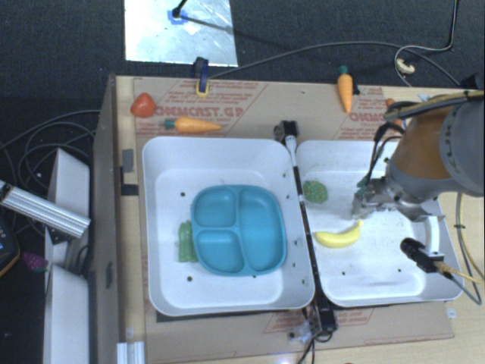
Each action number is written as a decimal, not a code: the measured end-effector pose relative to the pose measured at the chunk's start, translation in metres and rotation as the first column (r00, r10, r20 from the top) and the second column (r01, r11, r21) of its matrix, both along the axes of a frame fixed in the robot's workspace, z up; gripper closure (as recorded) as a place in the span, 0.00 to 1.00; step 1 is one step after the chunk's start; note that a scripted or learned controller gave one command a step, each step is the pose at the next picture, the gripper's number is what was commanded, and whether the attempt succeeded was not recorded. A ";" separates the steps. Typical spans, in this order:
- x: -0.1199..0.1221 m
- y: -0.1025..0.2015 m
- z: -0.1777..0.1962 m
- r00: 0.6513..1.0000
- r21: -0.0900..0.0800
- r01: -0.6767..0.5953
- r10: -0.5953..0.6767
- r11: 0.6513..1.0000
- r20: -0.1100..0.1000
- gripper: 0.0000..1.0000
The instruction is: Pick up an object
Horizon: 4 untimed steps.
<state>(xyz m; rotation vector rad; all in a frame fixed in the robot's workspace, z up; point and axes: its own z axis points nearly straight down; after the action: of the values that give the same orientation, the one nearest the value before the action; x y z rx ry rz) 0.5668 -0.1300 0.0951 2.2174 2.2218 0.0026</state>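
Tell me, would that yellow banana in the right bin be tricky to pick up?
Probably a bit. The banana looks like smooth, glossy plastic, so it may slip. Its curved shape could let it rock or spin if the tool nudges one end. It looks like a toy, so likely light and stiff.

Arm (447,154) cut off at right edge, green obj (186,243) partly behind blue plate (238,229)

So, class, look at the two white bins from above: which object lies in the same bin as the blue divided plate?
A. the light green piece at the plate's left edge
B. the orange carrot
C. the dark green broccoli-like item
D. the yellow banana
A: the light green piece lies against the left edge of the blue divided plate in the left bin, while the banana and the dark green item lie in the right bin.
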 end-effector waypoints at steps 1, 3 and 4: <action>0.000 0.000 0.000 1.000 0.000 0.000 0.000 1.000 0.000 0.00; -0.033 0.019 0.000 1.000 0.001 0.000 0.000 1.000 -0.001 1.00; -0.033 0.019 0.000 1.000 0.001 0.000 0.000 1.000 -0.001 0.00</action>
<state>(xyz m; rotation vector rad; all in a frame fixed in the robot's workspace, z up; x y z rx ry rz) 0.5337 -0.1113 0.0947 2.2189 2.2223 0.0026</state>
